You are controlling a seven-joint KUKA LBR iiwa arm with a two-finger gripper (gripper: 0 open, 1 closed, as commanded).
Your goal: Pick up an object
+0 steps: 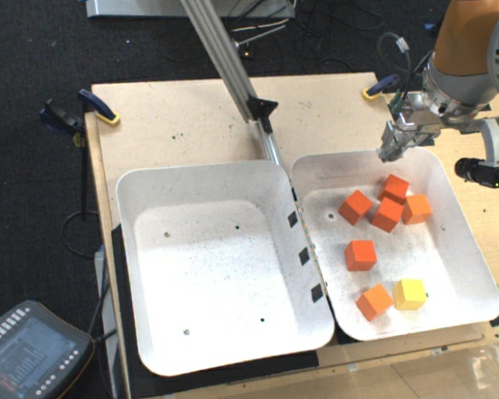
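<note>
The pale, speckled board surface (189, 121) carries two shallow white bins with rounded corners and glossy, faintly scuffed floors. The left bin (149, 248) lies beside the right bin (465, 252), their inner rims meeting under a slim metal post that slants in from the top. The arm (466, 33) enters at the upper right, its smooth orange band curving above a grey wrist that tips down and to the left, so that the gripper (394, 147) hangs over the far rim of the right bin, above and apart from the blocks. It is small and blurred at that spot, and I cannot tell how it is set or whether it has hold of anything. On the right bin's floor lie matte cubes with crisp edges: four orange-red ones clustered near the far end (388, 205), a single red cube (360, 255) at mid-floor, then an orange cube (374, 301) just beside a yellow cube (410, 294) near the front.
</note>
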